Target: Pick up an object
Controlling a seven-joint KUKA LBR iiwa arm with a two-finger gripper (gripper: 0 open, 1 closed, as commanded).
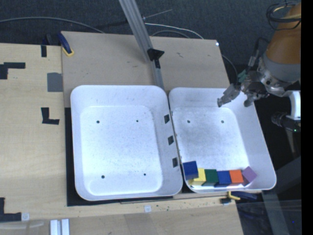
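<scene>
This was a robotics lab bench. Two white bins (122, 141) sat side by side on a plywood board (112, 58), with an aluminium strut (137, 21) rising behind them, cables (186, 31) trailing past it, and black tape marks (46, 115) left of the bins.

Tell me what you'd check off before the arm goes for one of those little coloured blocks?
1. Blocks in view, lined up along the right bin's near edge: ok.
2. Gripper over the right bin: ok, though at its far corner, well away from the blocks.
3. Nothing between its fingers: ok.
4. Fingers spread enough for a block: ok, they look apart.
5. Room around a block: not ok, they touch each other and hug the bin wall.
6. Block on top of another: cannot tell.
</scene>
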